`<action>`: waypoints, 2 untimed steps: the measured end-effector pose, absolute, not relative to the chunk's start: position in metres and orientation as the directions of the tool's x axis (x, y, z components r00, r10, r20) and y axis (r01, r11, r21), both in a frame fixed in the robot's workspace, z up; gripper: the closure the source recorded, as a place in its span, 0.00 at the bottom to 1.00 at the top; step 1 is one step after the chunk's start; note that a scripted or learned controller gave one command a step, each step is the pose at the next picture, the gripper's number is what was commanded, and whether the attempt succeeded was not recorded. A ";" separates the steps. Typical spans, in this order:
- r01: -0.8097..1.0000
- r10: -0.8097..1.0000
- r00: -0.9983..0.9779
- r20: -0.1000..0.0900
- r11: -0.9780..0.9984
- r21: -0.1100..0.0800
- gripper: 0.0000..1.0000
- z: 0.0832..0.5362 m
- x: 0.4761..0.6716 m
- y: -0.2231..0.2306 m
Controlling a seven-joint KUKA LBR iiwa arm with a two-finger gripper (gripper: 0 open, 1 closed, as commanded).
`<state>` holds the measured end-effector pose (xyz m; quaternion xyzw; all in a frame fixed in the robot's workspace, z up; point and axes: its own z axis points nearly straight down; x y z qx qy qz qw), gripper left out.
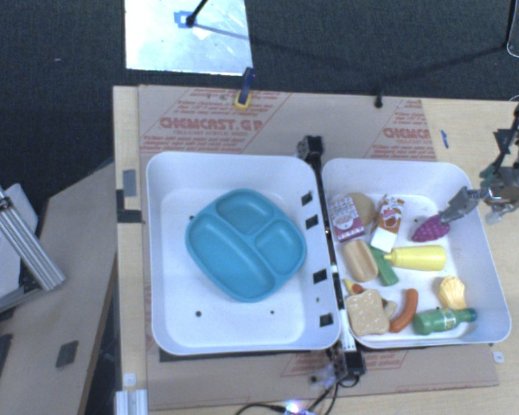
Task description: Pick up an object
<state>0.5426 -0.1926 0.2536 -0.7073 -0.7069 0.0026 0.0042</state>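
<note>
- We see the gripper (461,204) at the right bin's (489,271) far right rim, reaching in from the right; we cannot tell its state from this view.
- Nearest to it lies the purple grape bunch (430,228), just beside the tip, apart from the other toys. We judge it light hollow plastic, stiff and bumpy, so it should resist slipping; we would take it across its narrow middle.
- Next out, the yellow mustard bottle (415,257) lies on its side: smooth and round, likely to roll, best pinched across its body.
- Further off, the hot dog bun (359,259), toast slice (367,310), sausage (404,309) and green bottle (443,320) crowd together, so a clean grasp there looks harder.
- The left bin (177,327) bears a blue divided plate (245,244), too wide and flat for us to pick up easily.
</note>
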 end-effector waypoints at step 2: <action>1.000 1.000 -0.002 0.001 0.002 -0.002 0.00 0.199 0.551 -0.190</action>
